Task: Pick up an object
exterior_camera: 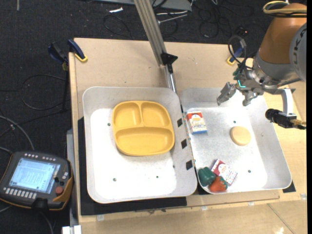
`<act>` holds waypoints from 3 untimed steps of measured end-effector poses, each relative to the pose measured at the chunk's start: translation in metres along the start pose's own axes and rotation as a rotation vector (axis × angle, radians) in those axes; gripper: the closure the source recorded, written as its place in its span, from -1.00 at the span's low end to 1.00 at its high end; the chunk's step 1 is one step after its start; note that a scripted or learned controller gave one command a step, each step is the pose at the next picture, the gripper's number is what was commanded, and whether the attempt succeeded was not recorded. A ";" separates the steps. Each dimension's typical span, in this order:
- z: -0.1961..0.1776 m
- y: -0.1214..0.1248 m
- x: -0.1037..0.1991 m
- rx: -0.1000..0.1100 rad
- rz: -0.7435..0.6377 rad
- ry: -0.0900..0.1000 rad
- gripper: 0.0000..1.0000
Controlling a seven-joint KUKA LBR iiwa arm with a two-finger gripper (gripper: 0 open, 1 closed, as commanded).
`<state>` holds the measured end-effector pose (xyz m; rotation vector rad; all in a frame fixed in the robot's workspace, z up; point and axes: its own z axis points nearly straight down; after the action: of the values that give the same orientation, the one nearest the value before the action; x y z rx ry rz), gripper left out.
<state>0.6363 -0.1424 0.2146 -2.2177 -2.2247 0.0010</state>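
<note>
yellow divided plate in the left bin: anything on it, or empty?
Empty. The yellow divided plate lies right side up in the left bin, and all three compartments show only bare yellow surface.

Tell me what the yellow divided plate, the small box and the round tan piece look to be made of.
Yellow divided plate: likely moulded plastic, uniform colour, soft sheen, rounded compartment ridges. Small box: probably printed cardboard, flat faces, sharp edges, orange and white print. Round tan piece: matte, smooth, possibly plastic or foam toy food; the look leaves it open.
</note>
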 end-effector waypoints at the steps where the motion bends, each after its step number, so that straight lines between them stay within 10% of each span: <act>1: 0.047 0.007 -0.004 0.004 0.002 0.000 -1.00; 3: 0.120 0.007 -0.011 0.001 0.003 0.000 -1.00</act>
<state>0.6434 -0.1533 0.0946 -2.2204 -2.2210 0.0032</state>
